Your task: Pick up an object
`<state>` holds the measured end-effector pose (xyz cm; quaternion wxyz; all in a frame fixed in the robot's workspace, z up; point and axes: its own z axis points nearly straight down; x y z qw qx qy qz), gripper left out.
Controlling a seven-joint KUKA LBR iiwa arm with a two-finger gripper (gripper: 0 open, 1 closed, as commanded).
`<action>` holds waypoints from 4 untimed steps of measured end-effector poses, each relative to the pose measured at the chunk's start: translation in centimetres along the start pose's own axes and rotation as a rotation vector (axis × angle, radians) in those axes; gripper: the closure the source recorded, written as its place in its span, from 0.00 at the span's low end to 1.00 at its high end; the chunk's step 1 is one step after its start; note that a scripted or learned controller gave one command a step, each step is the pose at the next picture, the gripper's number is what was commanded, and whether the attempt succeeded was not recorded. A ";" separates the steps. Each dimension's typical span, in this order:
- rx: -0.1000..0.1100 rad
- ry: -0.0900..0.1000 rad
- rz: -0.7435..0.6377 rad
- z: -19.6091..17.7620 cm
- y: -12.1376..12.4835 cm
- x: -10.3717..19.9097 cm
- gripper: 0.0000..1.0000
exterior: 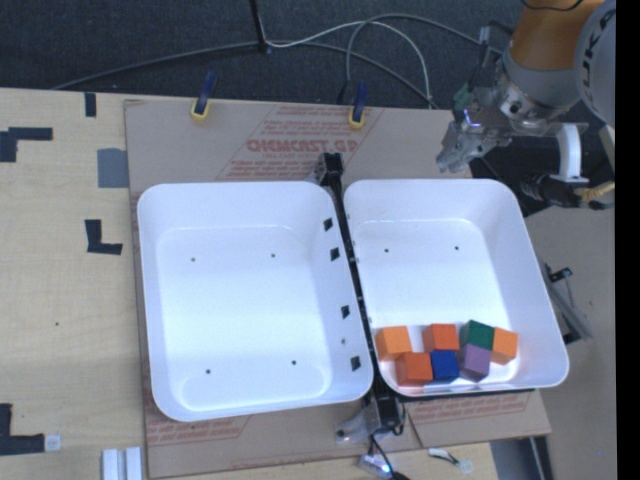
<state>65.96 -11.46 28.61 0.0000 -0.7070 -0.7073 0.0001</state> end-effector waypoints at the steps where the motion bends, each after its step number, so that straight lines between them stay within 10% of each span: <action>1: 0.005 -0.001 0.008 5.1 -8.5 -6.7 0.00; 2: 0.009 0.002 0.001 20.3 -6.5 -8.0 0.00; 4: 0.000 0.001 -0.004 19.7 -4.7 -2.9 0.00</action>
